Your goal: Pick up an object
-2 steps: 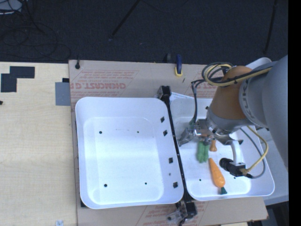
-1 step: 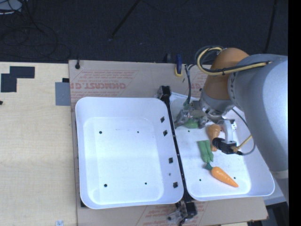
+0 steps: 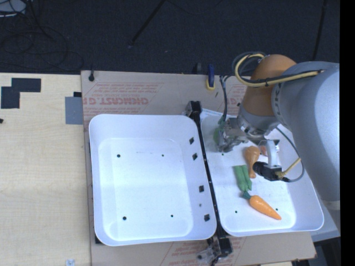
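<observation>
Carrot, orange with a green top, is lying flat in the right bin, toward its near right part, with its pointed end aiming at the near right corner. Its leafy green top is stretching up toward the middle of that bin. Just beside the greens, a second pale orange object is lying partly under the wrist hardware, so its shape is hard to make out. The gripper is reaching down at the far left part of the right bin, close to the black divider between the bins; its tip is blurring into greenish and grey shapes, and I cannot tell how it is set or whether anything is in it. The arm is covering the bin's far right corner and running off the right side. The left bin is sitting alongside on brown cardboard.
</observation>
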Tool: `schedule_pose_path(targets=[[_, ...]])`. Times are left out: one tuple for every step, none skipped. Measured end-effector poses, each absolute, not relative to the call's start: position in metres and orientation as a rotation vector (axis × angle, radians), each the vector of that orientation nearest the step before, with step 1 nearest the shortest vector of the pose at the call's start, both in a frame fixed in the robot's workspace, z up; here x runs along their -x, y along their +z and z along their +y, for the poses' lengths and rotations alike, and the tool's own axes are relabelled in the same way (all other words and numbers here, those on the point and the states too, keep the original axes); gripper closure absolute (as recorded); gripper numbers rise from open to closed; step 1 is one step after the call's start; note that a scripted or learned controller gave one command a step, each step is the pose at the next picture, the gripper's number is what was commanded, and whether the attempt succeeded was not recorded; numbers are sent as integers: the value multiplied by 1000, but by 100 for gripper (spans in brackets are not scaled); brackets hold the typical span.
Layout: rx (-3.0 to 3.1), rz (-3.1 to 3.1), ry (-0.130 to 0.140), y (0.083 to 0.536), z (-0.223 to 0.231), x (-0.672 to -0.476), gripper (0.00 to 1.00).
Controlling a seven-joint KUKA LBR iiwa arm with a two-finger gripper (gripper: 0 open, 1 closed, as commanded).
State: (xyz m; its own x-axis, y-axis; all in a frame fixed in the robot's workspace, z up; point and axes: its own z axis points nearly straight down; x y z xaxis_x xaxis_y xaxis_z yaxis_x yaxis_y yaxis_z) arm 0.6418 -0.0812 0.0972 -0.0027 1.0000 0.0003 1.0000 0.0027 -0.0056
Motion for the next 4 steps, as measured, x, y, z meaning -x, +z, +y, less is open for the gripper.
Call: schedule_pose_path(targets=[[2239, -2228, -9, 298, -169, -618, 100], [2208, -2232, -6, 326, -60, -592, 100], [2212, -2226, -1, 357, -7, -534, 100], [2214, -2228, -2, 383, 51, -557, 100]])
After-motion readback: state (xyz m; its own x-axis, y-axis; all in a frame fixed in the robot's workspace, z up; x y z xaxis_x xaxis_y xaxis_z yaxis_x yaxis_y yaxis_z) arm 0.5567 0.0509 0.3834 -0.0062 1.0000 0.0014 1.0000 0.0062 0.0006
